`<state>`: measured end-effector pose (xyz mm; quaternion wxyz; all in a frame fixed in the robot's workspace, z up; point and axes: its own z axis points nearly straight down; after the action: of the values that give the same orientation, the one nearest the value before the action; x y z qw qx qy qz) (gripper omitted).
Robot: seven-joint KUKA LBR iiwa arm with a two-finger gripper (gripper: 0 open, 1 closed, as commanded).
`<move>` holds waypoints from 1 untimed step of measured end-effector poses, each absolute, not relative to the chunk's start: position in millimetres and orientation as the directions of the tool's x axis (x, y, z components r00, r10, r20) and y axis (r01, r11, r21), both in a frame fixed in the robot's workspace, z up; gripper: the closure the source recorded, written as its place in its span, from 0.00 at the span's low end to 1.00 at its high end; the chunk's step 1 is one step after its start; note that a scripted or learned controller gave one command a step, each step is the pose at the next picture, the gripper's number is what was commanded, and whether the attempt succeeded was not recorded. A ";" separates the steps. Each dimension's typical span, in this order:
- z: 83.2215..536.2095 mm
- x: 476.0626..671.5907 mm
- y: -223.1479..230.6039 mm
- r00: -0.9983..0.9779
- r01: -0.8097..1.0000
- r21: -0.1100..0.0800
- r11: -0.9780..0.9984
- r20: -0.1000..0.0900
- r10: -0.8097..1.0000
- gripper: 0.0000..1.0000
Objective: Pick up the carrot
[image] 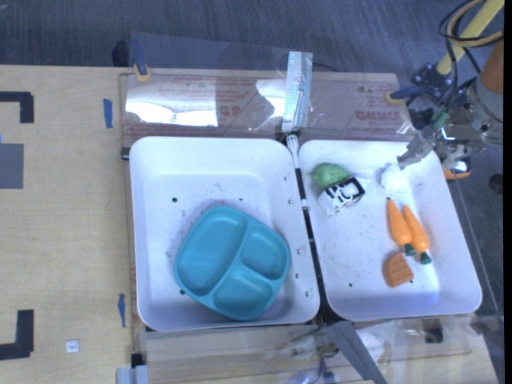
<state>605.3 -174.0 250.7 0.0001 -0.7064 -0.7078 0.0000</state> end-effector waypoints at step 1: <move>97.2 581.1 -207.6 0.235 0.972 -0.012 -0.234 0.020 0.972 0.00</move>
<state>581.1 -207.6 97.2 0.0110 -0.7856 -0.6186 -0.0040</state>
